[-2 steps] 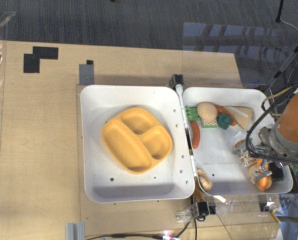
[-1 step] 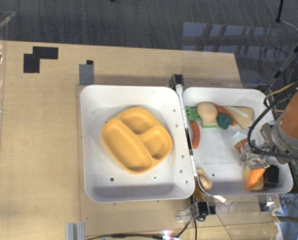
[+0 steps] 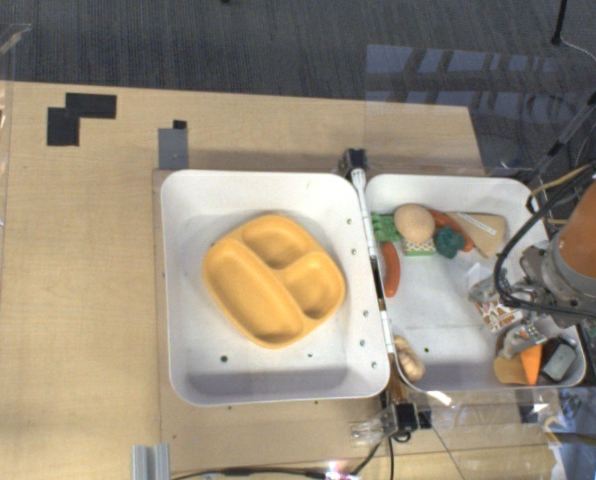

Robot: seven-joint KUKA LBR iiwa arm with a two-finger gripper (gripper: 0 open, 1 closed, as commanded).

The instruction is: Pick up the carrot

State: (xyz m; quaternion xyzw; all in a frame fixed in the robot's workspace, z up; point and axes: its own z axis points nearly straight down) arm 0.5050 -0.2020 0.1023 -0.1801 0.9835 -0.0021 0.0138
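- I see the arm (image 3: 588, 238) hanging over the right bin (image 3: 448, 358), at its right edge, with the end effector (image 3: 513, 313) low near the front right corner.
- I cannot tell how the end effector is set; cables and wrist hardware hide it.
- The carrot (image 3: 453, 236) lies at the back of the right bin, touching a green piece (image 3: 444, 247) and just beside a beige ball (image 3: 414, 224).
- A red sausage (image 3: 389, 267) lies along the bin's left wall; an orange wedge (image 3: 523, 366) sits in the front right corner, under the arm.
- The left bin (image 3: 188, 368) holds a yellow tray (image 3: 273, 280).
- My read: this is the approach step, nothing gripped, and the end effector is well apart from the carrot.
- Next I'd expect a move toward the back, centring over the carrot, then descending clear of the ball.
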